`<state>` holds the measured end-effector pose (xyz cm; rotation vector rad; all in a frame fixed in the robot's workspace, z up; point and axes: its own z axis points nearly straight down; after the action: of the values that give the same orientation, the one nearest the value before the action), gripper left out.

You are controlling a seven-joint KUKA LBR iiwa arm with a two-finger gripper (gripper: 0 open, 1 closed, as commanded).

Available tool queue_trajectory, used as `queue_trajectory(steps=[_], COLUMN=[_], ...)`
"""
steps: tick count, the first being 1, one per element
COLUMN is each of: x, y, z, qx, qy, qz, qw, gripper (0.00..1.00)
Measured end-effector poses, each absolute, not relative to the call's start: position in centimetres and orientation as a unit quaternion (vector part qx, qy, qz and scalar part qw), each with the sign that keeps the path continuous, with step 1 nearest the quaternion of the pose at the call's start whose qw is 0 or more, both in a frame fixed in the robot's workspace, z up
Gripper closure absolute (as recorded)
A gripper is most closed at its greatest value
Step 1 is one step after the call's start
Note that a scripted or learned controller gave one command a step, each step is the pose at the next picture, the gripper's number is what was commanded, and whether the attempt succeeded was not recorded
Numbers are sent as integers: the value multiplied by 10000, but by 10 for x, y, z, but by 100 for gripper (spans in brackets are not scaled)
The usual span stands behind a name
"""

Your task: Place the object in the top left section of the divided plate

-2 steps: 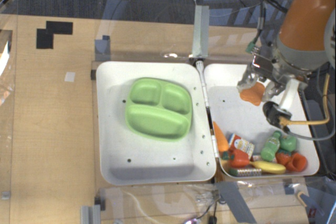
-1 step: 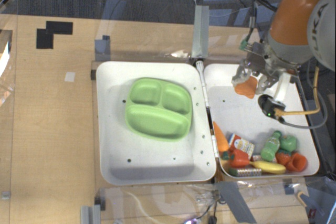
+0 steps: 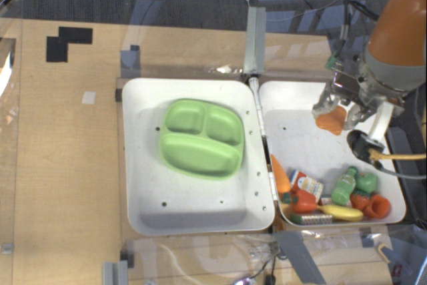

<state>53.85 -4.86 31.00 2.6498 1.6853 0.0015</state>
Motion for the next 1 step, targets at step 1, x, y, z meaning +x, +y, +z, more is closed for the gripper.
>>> queue_trajectory(steps=[1], x=[496], y=[-91], z=[293], qx=[8483], qy=[5295], qz=[-1], qw=[5], gripper=[100])
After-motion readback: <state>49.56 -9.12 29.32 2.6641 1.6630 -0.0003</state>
